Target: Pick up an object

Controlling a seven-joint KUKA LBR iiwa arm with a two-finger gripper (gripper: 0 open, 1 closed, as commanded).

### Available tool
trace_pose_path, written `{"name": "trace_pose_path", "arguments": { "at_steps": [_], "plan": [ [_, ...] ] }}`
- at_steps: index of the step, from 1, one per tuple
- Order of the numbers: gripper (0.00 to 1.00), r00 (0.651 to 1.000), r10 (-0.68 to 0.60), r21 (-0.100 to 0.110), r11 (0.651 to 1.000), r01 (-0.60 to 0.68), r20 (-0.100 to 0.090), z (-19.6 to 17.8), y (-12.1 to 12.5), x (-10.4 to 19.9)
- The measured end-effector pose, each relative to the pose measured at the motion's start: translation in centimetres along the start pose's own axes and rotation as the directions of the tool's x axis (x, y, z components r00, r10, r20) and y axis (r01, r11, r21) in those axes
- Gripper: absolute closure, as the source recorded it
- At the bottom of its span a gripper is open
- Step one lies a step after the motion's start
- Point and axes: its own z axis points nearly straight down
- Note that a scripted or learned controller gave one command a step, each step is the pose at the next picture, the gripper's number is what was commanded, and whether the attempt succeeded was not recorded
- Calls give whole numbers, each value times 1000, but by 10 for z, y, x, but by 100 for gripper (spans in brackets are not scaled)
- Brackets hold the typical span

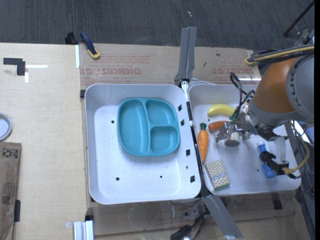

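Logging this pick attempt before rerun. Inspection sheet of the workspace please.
Surface: two white bins, left bin and right bin, on a wooden bench.
Job's things: banana, carrot, patterned small box, orange-red item partly hidden by the gripper, all in right bin.
Clutter: teal divided plate in left bin.
Grippers: gripper low over right bin beside the orange-red item; holding nothing visible.
Cables: yellow cable across the arm.
Surroundings: blue-yellow clamp, tape roll on bench.
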Motion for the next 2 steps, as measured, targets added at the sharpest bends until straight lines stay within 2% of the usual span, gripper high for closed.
{"name": "trace_pose_path", "arguments": {
  "at_steps": [1, 2],
  "plan": [
    [100, 1000, 6, 5, 1000, -6, -1, -5, 0, -2],
    [100, 1000, 10, 11, 1000, -10, -2, -11, -1, -4]
  ]
}}
